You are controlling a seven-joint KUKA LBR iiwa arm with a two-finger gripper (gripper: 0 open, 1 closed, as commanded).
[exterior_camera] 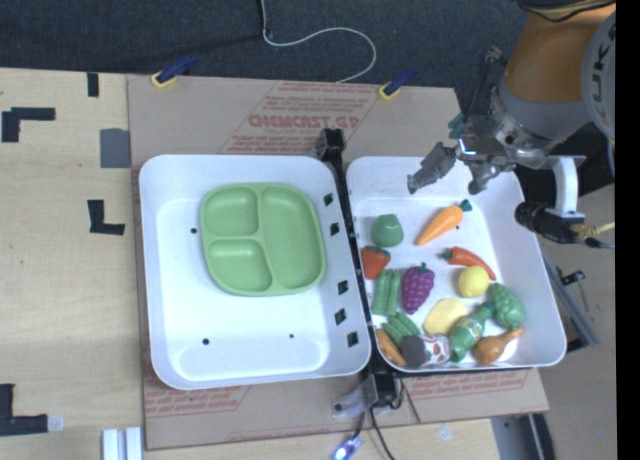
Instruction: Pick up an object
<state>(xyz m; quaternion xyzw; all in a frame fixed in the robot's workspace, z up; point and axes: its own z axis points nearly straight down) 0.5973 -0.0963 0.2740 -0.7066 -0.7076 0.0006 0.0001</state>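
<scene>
Far to the left of my end effector [452, 176] I see a green plate [264, 238] in the left bin [170, 248]. Just below and left of it sits a small green pepper [387, 230]. The carrot [441, 224] lies just under the end effector, in the right bin [545, 278]. Its two fingers are spread wide with nothing between them. I think the carrot is a light, hard, smooth plastic toy, so it may slip. I would pinch it across its fat middle.
</scene>
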